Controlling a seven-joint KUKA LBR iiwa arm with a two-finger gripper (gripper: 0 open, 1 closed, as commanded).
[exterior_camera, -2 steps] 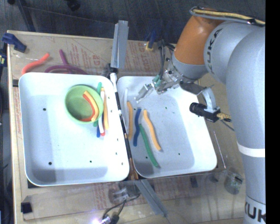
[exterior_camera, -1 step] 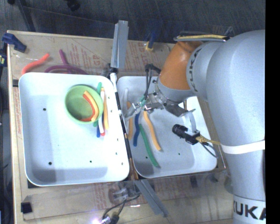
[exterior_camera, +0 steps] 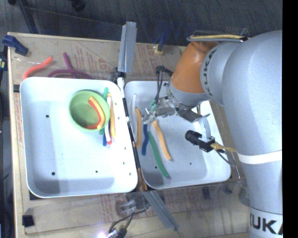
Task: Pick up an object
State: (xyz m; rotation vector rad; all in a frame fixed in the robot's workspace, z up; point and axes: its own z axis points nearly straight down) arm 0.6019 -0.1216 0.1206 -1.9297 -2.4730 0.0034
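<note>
The right bin [exterior_camera: 216, 170] holds several thin flexible strips lying loose on its floor in the left half: an orange strip [exterior_camera: 162, 142] running diagonally near centre, a green strip [exterior_camera: 159, 161] beside and below it reaching toward the bin's lower edge, a blue strip [exterior_camera: 145, 142] just left of these, and another orange strip [exterior_camera: 138, 124] along the left wall. The gripper [exterior_camera: 156, 110] sits low in the upper-left part of this bin, just above the upper ends of the strips; nothing is visibly between its fingers, and whether they are spread or closed cannot be told from this angle. The grey arm [exterior_camera: 248, 93], with its orange band [exterior_camera: 191, 68], fills the right of the frame.

The left bin [exterior_camera: 49, 172] contains a green bowl [exterior_camera: 87, 110] in its upper right area, with orange and red strips draped across it and further coloured strips [exterior_camera: 109, 125] lying against its right side. On the bench [exterior_camera: 79, 48], upper left, lie an orange strip and a purple strip
</note>
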